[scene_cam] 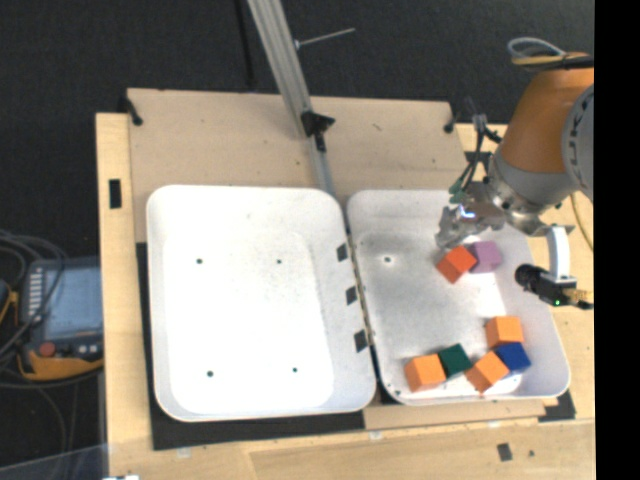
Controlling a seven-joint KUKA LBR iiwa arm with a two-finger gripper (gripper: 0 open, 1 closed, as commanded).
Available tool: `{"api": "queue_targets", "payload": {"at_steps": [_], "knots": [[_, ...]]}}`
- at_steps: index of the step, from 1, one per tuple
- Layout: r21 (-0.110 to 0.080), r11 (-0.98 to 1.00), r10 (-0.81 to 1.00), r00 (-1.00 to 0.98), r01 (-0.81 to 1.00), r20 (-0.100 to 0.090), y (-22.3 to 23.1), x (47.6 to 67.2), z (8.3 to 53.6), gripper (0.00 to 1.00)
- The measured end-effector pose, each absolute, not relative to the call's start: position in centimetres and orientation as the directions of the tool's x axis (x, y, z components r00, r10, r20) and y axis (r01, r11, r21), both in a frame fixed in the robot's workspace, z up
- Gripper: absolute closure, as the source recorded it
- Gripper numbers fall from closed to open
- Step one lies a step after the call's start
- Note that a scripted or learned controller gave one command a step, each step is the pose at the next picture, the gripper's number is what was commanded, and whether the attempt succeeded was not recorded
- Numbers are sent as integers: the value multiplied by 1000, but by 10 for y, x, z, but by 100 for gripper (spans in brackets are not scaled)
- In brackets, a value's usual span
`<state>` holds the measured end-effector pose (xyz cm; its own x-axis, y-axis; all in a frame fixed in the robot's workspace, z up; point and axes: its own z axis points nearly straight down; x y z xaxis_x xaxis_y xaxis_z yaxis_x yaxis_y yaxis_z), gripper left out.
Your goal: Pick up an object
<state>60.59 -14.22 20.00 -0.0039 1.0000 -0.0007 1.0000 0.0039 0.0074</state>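
Where dark floor rings the bench (250,128) | gripper (455,230) above orange block (457,264), grip perhaps unclear.

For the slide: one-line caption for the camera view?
Gripper poised over an orange block and pink block in the right bin.

We see two shallow bins side by side on the wooden bench (250,133), touching along their inner edges. In the right-hand white plastic bin (400,298), an orange cube (456,264) lies touching a pale purple cube (487,257) on its right, beneath the gripper (458,224). Five more blocks cluster along that bin's near right corner. The left-hand white plastic bin (240,298) lies beside it.
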Motion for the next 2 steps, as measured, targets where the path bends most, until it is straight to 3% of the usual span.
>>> {"api": "queue_targets", "payload": {"at_steps": [1, 2], "knots": [[7, 5, 1000, -5, 1000, -1, -137, 610, 246, 100], [4, 9, 1000, -9, 1000, 0, -137, 611, 263, 100]]}}
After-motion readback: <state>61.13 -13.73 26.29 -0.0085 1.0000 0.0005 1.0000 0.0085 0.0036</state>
